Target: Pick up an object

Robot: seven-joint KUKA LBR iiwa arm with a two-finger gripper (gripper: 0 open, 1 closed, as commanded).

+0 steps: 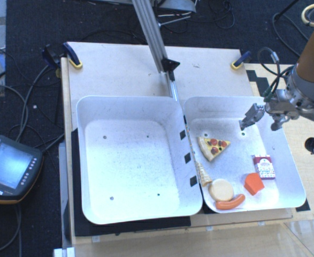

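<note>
While hand (262,118) hovers over right bin (290,159) | fingers spread, holding nothing | pizza slice (214,146) lower-left, apart

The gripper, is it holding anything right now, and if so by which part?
Nothing is held. The gripper hangs over the right bin with nothing between its fingers, apart from the pizza slice and the other items.

Dark carpet (23,31), cables (36,98), pendant (9,167)

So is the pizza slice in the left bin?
No, the pizza slice lies in the right bin, near its left wall, with the gripper hanging above and to its right.
</note>
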